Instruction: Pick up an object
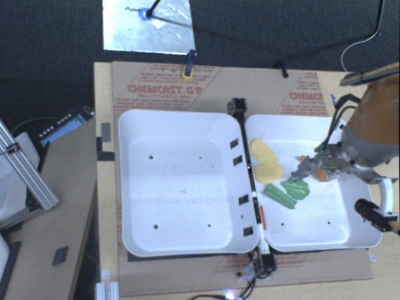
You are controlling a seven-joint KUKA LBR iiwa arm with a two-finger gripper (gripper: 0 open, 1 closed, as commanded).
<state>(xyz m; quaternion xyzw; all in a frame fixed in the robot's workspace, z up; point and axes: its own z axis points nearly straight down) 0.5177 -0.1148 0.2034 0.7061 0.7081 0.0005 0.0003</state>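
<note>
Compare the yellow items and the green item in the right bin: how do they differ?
The yellow items are rounded lumps; the green item is longer and more irregular. The yellow items lie near the divider; the green item lies further in, just below the pincer. Both rest on the floor of the right bin, close together.

arm (375,127): broad orange band over a grey wrist housing | black cables looped along its left side | pincer (304,169): grey metal, slim | black block under the wrist
</note>
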